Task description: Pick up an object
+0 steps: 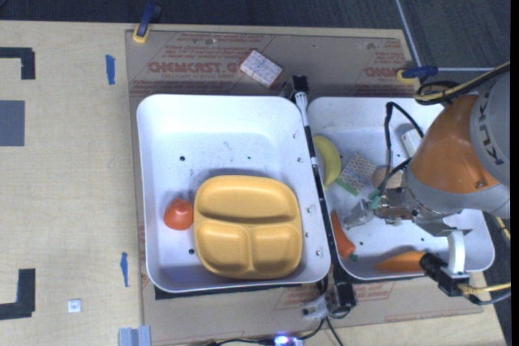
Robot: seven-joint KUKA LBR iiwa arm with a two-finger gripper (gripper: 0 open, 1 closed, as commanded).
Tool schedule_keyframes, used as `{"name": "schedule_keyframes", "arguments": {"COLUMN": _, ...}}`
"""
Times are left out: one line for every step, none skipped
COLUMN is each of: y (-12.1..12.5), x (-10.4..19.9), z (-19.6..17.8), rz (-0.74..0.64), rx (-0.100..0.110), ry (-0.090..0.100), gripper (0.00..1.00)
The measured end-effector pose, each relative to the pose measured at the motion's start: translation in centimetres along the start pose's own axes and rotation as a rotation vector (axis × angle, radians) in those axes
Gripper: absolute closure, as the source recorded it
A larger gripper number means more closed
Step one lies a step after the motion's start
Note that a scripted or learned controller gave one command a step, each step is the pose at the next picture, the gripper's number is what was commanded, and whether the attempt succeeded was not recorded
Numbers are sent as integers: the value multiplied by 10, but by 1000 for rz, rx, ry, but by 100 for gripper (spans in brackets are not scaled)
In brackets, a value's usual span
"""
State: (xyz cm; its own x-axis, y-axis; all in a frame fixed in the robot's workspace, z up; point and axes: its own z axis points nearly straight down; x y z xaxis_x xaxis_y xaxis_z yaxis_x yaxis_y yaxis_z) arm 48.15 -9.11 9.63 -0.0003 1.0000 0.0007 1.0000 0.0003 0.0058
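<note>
My gripper point(362, 214) is low in the right bin point(366, 111), near its middle, at the end of the grey arm with the orange band point(446, 158). Just above it lie a speckled packet point(355, 171) and a yellow banana point(328, 158). A small tan object point(381, 174) sits beside the wrist. An orange-red piece point(341, 239) lies below the gripper against the bin's left wall. An orange carrot point(399, 261) lies at the front of the bin. Nothing shows clearly in the gripper.
The left bin point(162, 126) bears a large yellow compartment tray point(247, 226) and a small orange object point(178, 214) at its left. A black divider point(312, 166) runs between the bins. A patterned card point(260, 67) lies on the board behind them.
</note>
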Motion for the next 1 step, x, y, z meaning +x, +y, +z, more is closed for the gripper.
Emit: {"name": "schedule_keyframes", "arguments": {"y": -2, "x": -1, "z": 10, "rz": 0, "rx": 4, "ry": 0, "gripper": 0}}
